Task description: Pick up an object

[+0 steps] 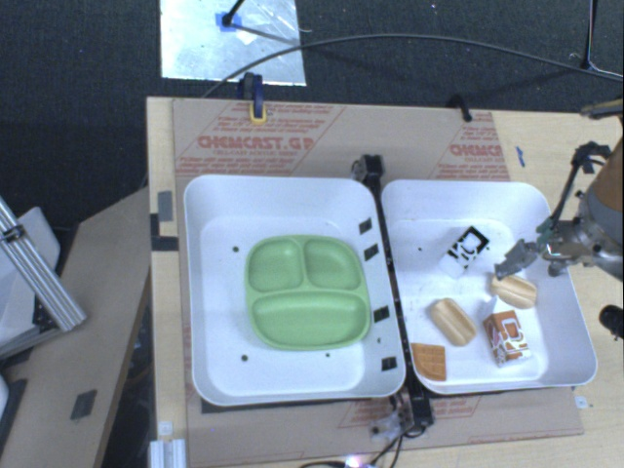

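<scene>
The right bin (pixel 561 364) holds several small items. A black-and-white packet (pixel 466 250) lies near its middle, with a tan bread roll (pixel 514 291) to the right of it. A longer tan bun (pixel 453 321), an orange cracker (pixel 429 361) and an orange-and-white carton (pixel 508 337) lie toward the front. My gripper (pixel 522 255) reaches in from the right and hangs just above and behind the tan bread roll, right of the packet. Nothing is seen held in it.
The left bin (pixel 210 213) holds a green divided plate (pixel 307 291). Black clips sit along the ridge where the two bins meet. A cardboard sheet lies under both bins, and a metal rail stands at the far left.
</scene>
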### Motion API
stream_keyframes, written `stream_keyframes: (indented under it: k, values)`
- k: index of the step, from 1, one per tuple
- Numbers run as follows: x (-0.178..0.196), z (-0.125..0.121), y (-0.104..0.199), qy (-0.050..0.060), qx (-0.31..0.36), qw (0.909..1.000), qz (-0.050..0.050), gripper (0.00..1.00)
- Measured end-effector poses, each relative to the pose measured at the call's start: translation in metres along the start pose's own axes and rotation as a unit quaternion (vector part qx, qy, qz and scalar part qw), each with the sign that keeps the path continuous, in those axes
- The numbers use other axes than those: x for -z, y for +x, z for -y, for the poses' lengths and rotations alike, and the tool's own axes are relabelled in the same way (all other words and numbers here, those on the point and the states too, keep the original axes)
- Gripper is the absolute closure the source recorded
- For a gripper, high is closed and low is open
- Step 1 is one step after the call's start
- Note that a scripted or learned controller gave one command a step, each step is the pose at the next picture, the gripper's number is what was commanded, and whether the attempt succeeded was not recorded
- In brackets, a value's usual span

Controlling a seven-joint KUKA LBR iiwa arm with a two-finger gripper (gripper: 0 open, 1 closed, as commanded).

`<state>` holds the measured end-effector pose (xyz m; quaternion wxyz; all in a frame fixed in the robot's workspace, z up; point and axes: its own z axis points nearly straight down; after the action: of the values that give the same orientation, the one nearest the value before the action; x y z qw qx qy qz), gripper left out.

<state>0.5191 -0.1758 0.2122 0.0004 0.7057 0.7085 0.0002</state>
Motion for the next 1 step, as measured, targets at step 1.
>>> stream_keyframes:
  k: [1]
  values:
    - [-0.0417, 0.0008, 0.0029, 0.001, -0.001, 1.0000, 0.000, 0.00]
